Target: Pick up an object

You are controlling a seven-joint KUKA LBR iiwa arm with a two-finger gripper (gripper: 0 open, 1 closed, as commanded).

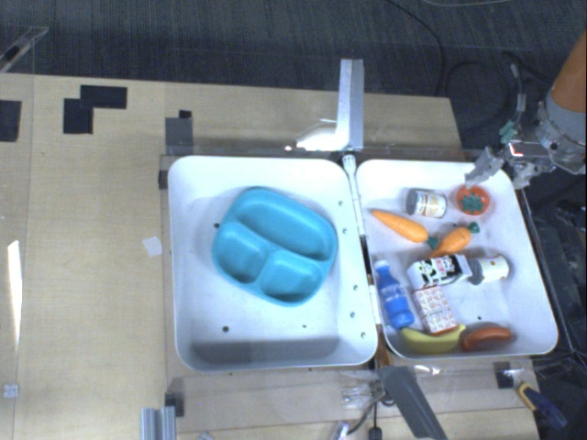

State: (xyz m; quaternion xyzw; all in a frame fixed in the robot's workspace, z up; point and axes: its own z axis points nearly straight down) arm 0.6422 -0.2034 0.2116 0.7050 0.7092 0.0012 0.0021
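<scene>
Fingers spread beside red, green-topped fruit

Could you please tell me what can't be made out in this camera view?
- Gripper: too small and blurred in the camera view to tell its finger state.
- Arm: cut off by the right edge.
- Small can label: too small to read.
- Banana: partly covered by the patterned packet.

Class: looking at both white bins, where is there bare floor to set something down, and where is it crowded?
Left bin: bare floor rings the blue tray, widest along the near wall. Right bin: crowded; bare patches only beside the banana at the right wall, and at its far-left corner above the carrot.
</scene>
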